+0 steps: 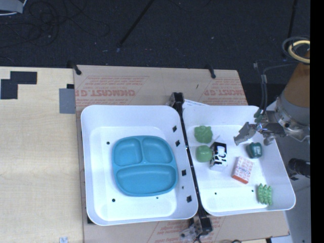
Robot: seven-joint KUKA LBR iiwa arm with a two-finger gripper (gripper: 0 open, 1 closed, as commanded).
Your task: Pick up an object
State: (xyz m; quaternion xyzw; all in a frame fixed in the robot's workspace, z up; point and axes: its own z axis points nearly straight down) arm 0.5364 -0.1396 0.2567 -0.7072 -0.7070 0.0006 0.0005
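Camera view: metal tool (pixel 256 133) fingers spread above right bin (pixel 283 186), beside rounded teal object (pixel 254 150); nothing pinched

Arm (pixel 296 103) low at right, fingers (pixel 246 132) splayed.

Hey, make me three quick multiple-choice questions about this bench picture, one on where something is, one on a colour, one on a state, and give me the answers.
1. Where does the blue divided plate lie?
A. in the left bin
B. in the right bin
C. on the cardboard outside the bins

2. What colour is the small studded block near the right bin's lower right corner?
A. red
B. green
C. yellow

3. How do the gripper and the teal object stand?
A. the object is clamped and lifted
B. the gripper hangs just above and beside it, with nothing seen between the fingers
C. the gripper is over the left bin

Answers: 1 A, the plate fills the left bin's floor. 2 B, it is plainly green. 3 B, the teal object rests on the bin floor.
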